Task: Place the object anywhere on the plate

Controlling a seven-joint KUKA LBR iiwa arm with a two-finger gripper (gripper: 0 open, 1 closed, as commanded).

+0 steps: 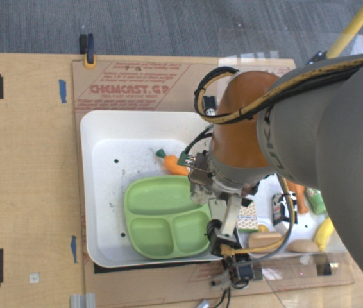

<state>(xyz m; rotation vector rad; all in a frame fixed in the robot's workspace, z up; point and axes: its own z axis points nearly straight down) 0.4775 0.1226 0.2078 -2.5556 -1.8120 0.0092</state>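
A light green divided plate (166, 218) lies in the left white bin (104, 172), toward its front right. A small orange toy carrot (174, 165) with a green top rests on the bin floor just behind the plate's far rim. The arm's orange wrist hangs over the plate's right edge. My gripper (202, 188) points down beside the carrot, at the plate's far right corner. The wrist hides its fingertips.
The right bin (310, 249) holds several small items: a yellow banana-like piece (324, 233), a tan bread-like piece (304, 246), a wooden stick (265, 240) and a printed card (248, 221). Cables run down the wrist. Cardboard lies under the bins.
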